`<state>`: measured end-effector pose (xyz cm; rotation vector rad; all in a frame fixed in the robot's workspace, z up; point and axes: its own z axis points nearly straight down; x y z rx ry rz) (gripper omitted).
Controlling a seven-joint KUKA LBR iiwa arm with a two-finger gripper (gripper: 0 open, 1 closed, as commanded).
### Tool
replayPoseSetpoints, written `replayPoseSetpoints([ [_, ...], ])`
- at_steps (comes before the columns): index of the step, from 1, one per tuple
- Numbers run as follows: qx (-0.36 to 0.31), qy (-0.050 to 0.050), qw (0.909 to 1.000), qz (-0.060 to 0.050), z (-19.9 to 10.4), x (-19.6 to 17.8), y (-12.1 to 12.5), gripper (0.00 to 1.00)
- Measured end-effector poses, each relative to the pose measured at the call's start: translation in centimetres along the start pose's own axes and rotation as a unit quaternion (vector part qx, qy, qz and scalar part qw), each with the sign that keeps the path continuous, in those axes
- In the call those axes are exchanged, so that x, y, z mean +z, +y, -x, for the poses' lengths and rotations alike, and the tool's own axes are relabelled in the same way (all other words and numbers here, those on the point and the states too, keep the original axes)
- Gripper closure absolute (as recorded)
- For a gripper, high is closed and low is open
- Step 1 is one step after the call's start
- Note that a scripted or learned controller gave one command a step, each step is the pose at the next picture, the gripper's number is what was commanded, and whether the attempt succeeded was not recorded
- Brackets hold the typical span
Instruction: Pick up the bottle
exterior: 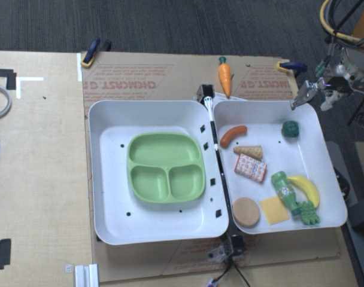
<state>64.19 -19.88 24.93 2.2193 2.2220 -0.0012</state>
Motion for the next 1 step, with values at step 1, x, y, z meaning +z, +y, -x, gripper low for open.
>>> replayPoseSetpoints([
  [1, -0.001, -0.001, 1.0, 0.0, 0.01, -0.97, 0.05, 1.0],
])
